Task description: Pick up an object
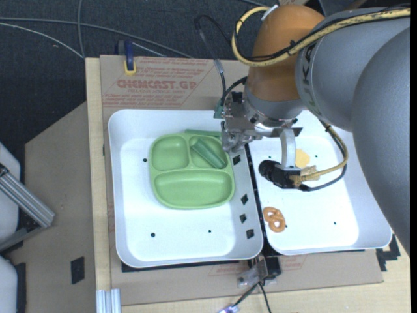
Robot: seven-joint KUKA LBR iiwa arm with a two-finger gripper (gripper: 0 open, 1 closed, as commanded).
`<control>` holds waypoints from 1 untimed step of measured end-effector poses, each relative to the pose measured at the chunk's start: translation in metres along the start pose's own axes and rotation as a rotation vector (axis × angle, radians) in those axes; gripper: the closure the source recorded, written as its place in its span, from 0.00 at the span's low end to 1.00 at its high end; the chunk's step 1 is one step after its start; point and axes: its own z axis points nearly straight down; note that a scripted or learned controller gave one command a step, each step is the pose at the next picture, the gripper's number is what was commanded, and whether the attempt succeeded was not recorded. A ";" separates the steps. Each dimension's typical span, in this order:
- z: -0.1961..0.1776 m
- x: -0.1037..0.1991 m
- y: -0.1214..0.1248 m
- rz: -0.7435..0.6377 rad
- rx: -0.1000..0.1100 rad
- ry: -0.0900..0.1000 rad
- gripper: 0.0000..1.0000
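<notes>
We look down at a slant from above the bench (163,70) (both bins (130,194) in frame), arm (352,64) entering right.

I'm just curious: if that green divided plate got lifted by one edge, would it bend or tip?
The green divided plate looks like moulded plastic, so probably stiff and light. It is wide and shallow, so lifted by one edge it would likely tilt, and its smooth surface might slip.

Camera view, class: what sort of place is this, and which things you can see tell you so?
Most likely a robotics lab test bench. A grey arm with an orange band reaches over two white bins, loose cables trail across the dark floor, and the bins hold toy props: a green divided plate and a pretzel.
</notes>
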 end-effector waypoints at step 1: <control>-0.001 -0.003 0.000 0.005 0.000 -0.001 0.00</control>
